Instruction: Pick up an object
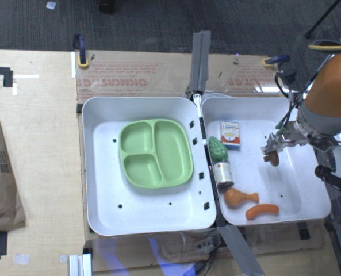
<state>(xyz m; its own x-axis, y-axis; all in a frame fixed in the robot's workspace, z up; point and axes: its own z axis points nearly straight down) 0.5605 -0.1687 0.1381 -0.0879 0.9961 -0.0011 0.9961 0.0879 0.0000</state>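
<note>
While the arm (325, 96) reaches in from the right, these are the things on the bench:

Left bin (101, 165): a shallow white bin holding a light green divided plate (156, 153) with three compartments, lying flat near the bin's middle.

Right bin (308, 194): a shallow white bin touching the left bin along a shared edge; all the small objects lie in its left and near parts.

Box (230, 135): a small white and blue carton with an orange mark, lying flat toward the far left of the right bin.

Green toy (217, 149): a bumpy green piece just beside the box, close to the bin's left wall.

Can (222, 174): a small dark can with a pale end, lying just nearer than the green toy and almost touching it.

Drumstick (240, 198): an orange-brown toy chicken leg, nearer than the can, its bone end pointing right.

Sausage (262, 211): an orange toy sausage lying close to the drumstick, near the bin's front wall.

Gripper (271, 156): over the middle of the right bin, pointing down and left, apart from every object; nothing sits between its fingers. Whether the fingers are spread or closed cannot be told from this angle.

Arm: grey links with the orange band above the wrist, cables trailing beside it.

Bench (38, 154): pale wood, with a brown paper bag (2, 171) lying at the left edge.
</note>
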